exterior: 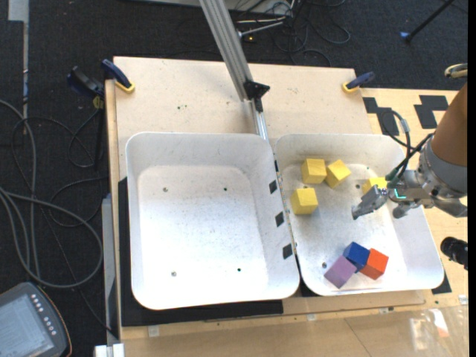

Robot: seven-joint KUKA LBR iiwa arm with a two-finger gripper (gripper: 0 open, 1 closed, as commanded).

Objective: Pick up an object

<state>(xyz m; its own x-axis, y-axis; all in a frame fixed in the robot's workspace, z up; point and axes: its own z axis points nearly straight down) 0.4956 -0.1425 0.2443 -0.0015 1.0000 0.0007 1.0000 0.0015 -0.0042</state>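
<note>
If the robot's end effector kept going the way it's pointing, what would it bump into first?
Probably the bare floor of the right bin. The end effector points down and leftward; the nearest yellow cube lies farther left. Depth is unclear.

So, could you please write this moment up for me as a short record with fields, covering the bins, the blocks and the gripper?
bins: two white bins side by side; left bin, right bin
yellow blocks: three in the right bin's upper part
near-corner cluster: blue block, orange block and purple block, packed close together
gripper: over the right bin, right of the yellow blocks
small yellow patch: just above the gripper; identity unclear
grasp: unclear from this view
</note>
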